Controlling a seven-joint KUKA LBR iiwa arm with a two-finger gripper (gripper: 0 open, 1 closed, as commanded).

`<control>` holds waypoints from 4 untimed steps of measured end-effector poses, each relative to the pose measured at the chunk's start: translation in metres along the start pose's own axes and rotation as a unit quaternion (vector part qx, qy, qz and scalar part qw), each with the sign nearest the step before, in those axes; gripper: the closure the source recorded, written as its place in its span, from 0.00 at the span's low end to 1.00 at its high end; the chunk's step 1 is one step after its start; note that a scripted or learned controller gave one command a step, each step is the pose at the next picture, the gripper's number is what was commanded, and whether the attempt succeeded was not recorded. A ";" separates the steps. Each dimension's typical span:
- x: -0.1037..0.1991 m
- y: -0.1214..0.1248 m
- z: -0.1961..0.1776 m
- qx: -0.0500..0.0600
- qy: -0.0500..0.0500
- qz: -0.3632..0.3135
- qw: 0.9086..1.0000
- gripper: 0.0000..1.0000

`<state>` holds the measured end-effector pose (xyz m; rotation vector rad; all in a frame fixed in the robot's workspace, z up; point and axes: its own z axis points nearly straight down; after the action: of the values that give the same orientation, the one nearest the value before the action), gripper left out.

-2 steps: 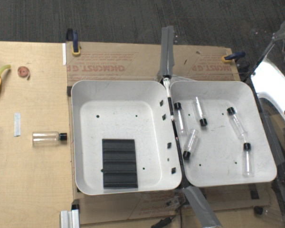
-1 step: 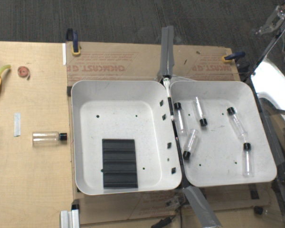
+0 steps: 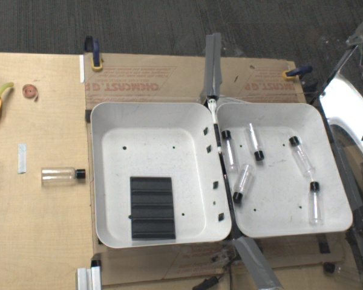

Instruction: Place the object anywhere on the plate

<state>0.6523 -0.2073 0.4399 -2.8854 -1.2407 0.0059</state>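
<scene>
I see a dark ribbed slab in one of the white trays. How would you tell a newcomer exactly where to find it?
Start with the two white bins side by side and take the left bin. Near its front edge lies a black ribbed plate, flat and rectangular. The right bin holds clear vials with black caps, so the plate is the one dark, flat thing.

Arm (image 3: 351,104): small portion in view, at far right edge, upper-middle height of picture. Visible part is smooth rounded link, looks pale grey to white under strong glare. Outline runs at slant, from upper right down toward lower right, cut by picture border. Dark curved strip just under pale surface, following same curve; cannot tell if it is joint seam or shadow. Which link it is, cannot tell. Link sits low and to the side, at margin of scene.
</scene>
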 end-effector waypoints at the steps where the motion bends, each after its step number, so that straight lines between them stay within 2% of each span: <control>1: -0.065 -0.059 0.000 0.001 0.000 -0.043 0.999 0.00; 2: 0.003 -0.022 0.001 0.001 -0.001 0.187 0.982 0.00; 3: -0.080 -0.062 0.000 0.001 -0.001 0.218 0.976 0.00; 4: 0.030 -0.057 0.001 0.001 -0.001 0.250 0.968 0.00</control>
<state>0.6310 -0.1465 0.4390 -3.1038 -0.4793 0.0088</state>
